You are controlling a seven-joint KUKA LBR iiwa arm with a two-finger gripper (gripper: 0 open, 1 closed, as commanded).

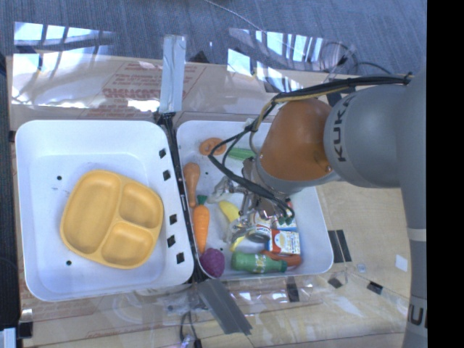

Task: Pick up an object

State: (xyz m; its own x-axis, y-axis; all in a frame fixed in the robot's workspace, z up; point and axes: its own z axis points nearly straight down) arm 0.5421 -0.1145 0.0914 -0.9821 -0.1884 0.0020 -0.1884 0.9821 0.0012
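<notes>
My gripper (pixel 247 216) is down in the right bin (pixel 316 220), over a cluster of toy foods. A small yellow piece (pixel 228 210) lies right beside it on the left. A red and white carton (pixel 286 241) sits just to its right, and a green bottle (pixel 259 262) lies below it. An orange carrot (pixel 201 225) and a second, paler one (pixel 191 176) lie along the bin's left wall. A purple piece (pixel 212 261) rests in the bottom left corner. The wrist hides whatever is directly under the gripper.
The left bin (pixel 36 158) holds a yellow divided plate (pixel 111 217). At the top of the right bin lie an orange piece (pixel 212 146) and a green piece (pixel 241 153), partly under black cables (pixel 235 140). The grey and orange arm (pixel 348 140) covers the bin's right side.
</notes>
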